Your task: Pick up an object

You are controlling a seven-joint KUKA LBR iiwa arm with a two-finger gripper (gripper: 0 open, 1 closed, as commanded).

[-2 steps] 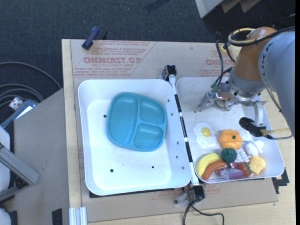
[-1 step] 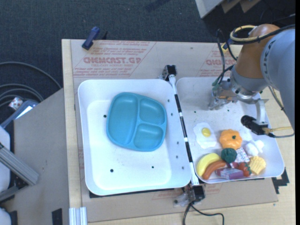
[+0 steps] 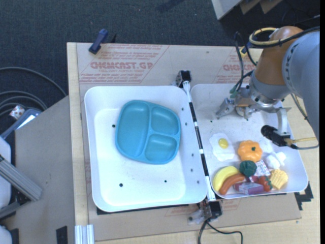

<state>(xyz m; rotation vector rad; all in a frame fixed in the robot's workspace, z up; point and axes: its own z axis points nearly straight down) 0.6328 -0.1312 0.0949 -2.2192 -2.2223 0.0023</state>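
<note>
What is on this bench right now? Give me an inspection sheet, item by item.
Surface: bench bearing left bin and right bin.
Job's things: right bin's near end has fried egg, orange pepper, banana, corn.
Clutter: blue divided plate in left bin; blue clip at bench's far edge.
Grippers: tool over right bin's far end.
Cables: black loops on floor, left.
Surroundings: dark carpet.

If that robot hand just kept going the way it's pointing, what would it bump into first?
The hand points down and toward the left, so it would probably meet the bare white floor of the right bin first. The toy food lies nearer the camera, though depth is hard to judge.
</note>
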